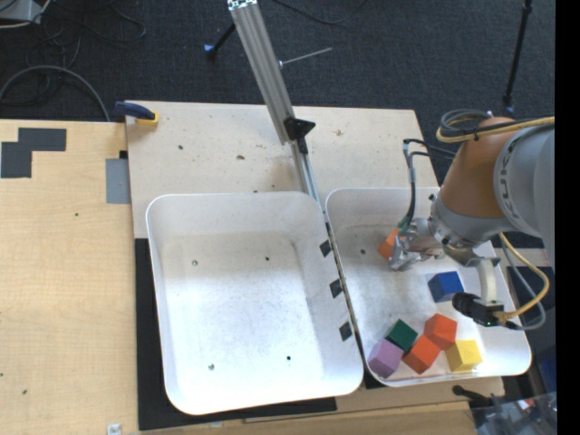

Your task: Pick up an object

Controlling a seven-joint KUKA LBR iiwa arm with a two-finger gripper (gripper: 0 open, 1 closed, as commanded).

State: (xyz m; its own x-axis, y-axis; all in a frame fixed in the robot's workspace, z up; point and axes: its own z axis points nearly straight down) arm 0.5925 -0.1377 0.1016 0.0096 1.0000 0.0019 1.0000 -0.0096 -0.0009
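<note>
Left white bin (181, 243) beside right white bin (362, 208). In the right bin, gripper (405, 252) low beside a small orange block (390, 244); finger state impossible to tell. Nearer front: purple block (384, 358), green block (401, 335), two orange-red blocks (422, 353) (441, 328), blue block (445, 285), yellow block (464, 353).

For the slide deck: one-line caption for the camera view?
KUKA arm's gripper down at an orange block in the right bin, other coloured blocks clustered near its front edge.

Robotics lab — bench (208, 143), floor cables (54, 84)
</note>
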